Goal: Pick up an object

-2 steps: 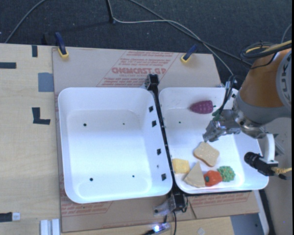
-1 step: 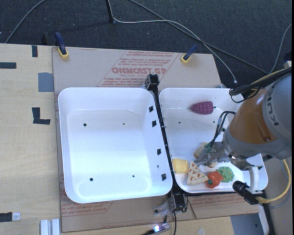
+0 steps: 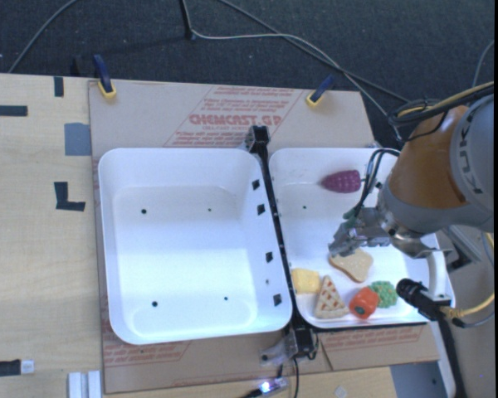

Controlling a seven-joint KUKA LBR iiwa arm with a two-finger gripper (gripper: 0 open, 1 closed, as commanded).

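Observation:
The right bin [image 3: 303,191] holds several toy foods. A purple grape bunch [image 3: 342,182] lies near its far side. A tan bread slice [image 3: 353,265] lies mid-bin, with a yellow piece [image 3: 305,282], a waffle wedge [image 3: 328,298], an orange-red piece [image 3: 363,303] and a green piece [image 3: 384,292] along the near side. My gripper [image 3: 349,240] reaches in from the right and hangs low right above the far edge of the bread slice. Nothing is visibly held.
The left bin [image 3: 183,247] sits beside the right one, split off by a black-clipped divider [image 3: 270,222]. Both rest on a cardboard sheet [image 3: 232,114] held by yellow clamps. Cables run across the dark floor behind.

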